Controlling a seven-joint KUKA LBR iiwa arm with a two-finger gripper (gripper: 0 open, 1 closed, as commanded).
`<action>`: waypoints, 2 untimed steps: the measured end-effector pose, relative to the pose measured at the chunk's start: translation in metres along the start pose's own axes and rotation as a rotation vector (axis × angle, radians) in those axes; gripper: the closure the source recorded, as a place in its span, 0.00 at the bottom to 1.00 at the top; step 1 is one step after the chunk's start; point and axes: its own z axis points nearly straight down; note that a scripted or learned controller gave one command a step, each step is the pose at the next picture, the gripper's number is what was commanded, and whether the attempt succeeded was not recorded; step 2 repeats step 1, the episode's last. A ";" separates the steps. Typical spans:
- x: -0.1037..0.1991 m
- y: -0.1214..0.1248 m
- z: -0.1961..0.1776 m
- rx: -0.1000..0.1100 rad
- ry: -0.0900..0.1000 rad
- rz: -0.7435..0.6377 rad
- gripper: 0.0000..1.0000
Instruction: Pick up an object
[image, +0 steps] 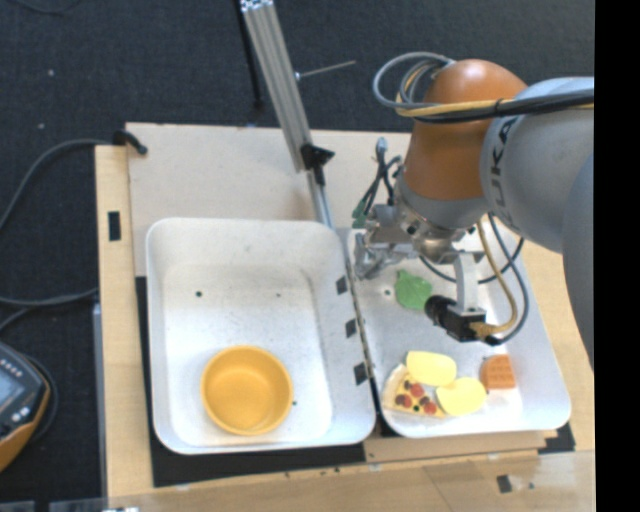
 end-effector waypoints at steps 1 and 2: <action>0.049 -0.023 -0.006 0.000 0.001 -0.001 1.00; 0.049 -0.023 -0.006 0.000 0.001 -0.001 1.00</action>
